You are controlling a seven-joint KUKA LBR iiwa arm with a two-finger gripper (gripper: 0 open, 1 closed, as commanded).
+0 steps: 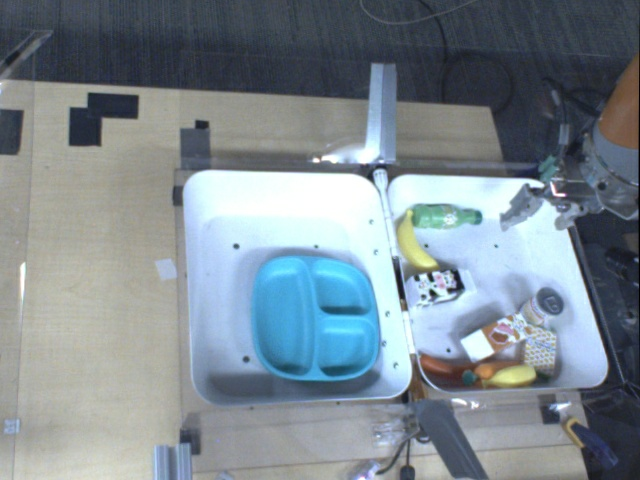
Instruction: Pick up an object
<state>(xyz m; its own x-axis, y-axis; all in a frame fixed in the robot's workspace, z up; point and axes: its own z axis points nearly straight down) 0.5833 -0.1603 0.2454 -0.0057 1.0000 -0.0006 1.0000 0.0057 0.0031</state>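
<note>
Gripper [540, 203] hangs at the far right corner of the right bin [585, 298], its two grey fingers spread wide with nothing between them, and the arm [618, 148] with its orange band enters from the right. Under both bins lies a pale wooden table [90, 298] with black square marks near its far left corner; beyond it the floor [200, 18] is dark grey carpet with a thin cable [440, 13] looping across it. A metal post [383, 113] stands at the far end of the seam between the bins. The left bin [215, 298], shallow, white and round-cornered, holds a blue plastic tray [315, 318] with three compartments, lying flat toward the near side. In the right bin, a green bottle [445, 216] lies on its side near the far wall, left of the gripper and apart from it. A yellow banana [415, 246] curves just beneath the bottle, along the left wall. Beside it, nearer the middle, is a small black-and-white carton [437, 286]. Along the near wall sit a red-brown long object [445, 368], an orange carrot shape [485, 373] and a yellow lemon-like piece [515, 375], close together. Just above them are a white block [477, 345] and a patterned box [525, 340]. A small round grey can [547, 303] stands near the right wall.
</note>
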